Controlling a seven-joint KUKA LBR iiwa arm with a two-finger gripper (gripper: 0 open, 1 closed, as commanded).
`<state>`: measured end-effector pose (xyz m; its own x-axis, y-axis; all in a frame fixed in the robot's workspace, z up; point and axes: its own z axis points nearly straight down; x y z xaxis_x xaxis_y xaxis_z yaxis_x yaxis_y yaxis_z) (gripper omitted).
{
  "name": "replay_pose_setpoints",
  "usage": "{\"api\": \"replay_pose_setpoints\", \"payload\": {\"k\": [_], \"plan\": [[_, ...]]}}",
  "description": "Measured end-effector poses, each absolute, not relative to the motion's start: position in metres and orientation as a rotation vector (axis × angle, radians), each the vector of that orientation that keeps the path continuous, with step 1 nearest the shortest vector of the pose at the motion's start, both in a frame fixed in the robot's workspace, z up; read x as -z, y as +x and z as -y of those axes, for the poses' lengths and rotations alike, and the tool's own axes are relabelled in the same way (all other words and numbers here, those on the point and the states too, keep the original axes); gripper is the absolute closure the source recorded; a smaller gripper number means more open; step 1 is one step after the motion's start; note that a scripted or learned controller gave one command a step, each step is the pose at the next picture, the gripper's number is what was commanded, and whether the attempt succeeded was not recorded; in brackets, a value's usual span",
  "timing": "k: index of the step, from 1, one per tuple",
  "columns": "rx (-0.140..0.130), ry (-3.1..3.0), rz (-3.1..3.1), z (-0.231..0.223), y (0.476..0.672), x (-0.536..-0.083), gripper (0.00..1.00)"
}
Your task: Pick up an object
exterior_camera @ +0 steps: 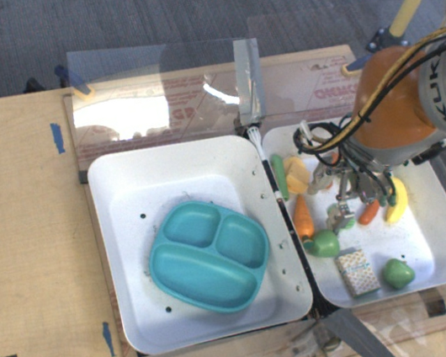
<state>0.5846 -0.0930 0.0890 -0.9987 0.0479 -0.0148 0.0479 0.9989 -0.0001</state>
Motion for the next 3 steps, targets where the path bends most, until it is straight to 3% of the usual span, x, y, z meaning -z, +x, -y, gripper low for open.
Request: {"api": "replay_pose_setpoints", "payload": {"k": [1, 2, 3], "plan": [[-0.001, 0.263, -3.120, 0.092, 0.645, -0.088, 0.00], [0.001, 0.431, -3.103, 0.142, 0.601, -0.088, 0.00], [0.002, 0.423, -3.088, 0.141, 0.605, -0.103, 1.00]]}}
